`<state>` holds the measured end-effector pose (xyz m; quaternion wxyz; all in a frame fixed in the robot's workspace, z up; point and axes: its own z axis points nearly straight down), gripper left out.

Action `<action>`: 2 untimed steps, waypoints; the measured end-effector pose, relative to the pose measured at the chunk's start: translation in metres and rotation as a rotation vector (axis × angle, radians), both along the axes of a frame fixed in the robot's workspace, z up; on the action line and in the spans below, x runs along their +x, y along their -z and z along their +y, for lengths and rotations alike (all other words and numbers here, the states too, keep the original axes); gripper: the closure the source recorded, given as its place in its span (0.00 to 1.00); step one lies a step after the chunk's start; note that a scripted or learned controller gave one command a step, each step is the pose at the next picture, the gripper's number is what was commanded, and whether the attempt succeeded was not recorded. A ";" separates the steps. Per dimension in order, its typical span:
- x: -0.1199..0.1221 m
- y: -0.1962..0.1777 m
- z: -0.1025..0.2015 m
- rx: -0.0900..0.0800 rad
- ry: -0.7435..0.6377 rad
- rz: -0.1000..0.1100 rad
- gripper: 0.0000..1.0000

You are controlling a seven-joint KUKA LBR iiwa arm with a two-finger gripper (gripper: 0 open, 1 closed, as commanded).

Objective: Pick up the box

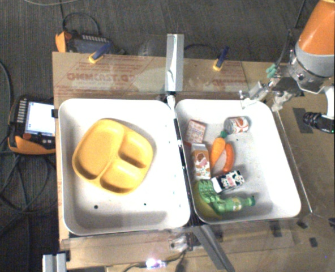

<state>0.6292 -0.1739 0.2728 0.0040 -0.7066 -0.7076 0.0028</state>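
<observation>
In the right bin (280,169), a small red and white box (196,131) lies flat near the back left corner. A taller orange-brown box (200,162) lies just in front of it by the left wall. A black and white carton (228,181) rests near the middle. My gripper (260,93) hangs over the bin's back right rim, above and to the right of a small tin can (237,125). It is well apart from the boxes, and nothing shows in it.
Two orange carrots (219,152) lie between the boxes and the can. A green bottle (234,203) and a green toy (208,192) sit at the bin's front. The left bin (71,208) holds a yellow divided plate (114,154). A metal divider (174,61) stands behind the bins.
</observation>
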 end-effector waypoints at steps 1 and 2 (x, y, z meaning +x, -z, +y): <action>0.000 0.072 0.030 0.000 -0.214 -0.001 0.00; -0.022 0.184 -0.021 -0.003 -0.241 -0.016 0.00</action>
